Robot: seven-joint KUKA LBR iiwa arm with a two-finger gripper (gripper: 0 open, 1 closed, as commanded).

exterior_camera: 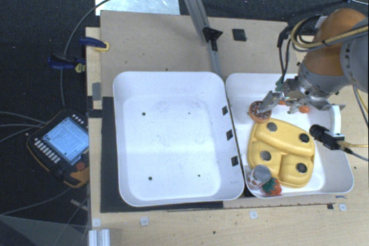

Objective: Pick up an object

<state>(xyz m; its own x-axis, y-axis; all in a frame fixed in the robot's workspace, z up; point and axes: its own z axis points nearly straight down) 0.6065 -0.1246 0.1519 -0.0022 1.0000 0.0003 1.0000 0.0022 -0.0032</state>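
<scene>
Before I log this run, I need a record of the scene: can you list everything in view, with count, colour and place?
White bins: 2, white, side by side on the bench; left bin, right bin.
Yellow object: 1, yellow with dark round spots, in the right bin, lying across its middle.
Small round object: 1, brown and pinkish, in the right bin at its upper left, just above the yellow object.
Small items: a grey, red and green cluster, count unclear, in the right bin's lower left corner.
Handheld pendant: 1, black and orange with a lit screen, on the floor left of the bench.
Clamp: 1, blue and yellow, at the bench's upper left edge.
Arm: 1, grey with an orange band, reaching in from the right; gripper beside the small round object.
</scene>
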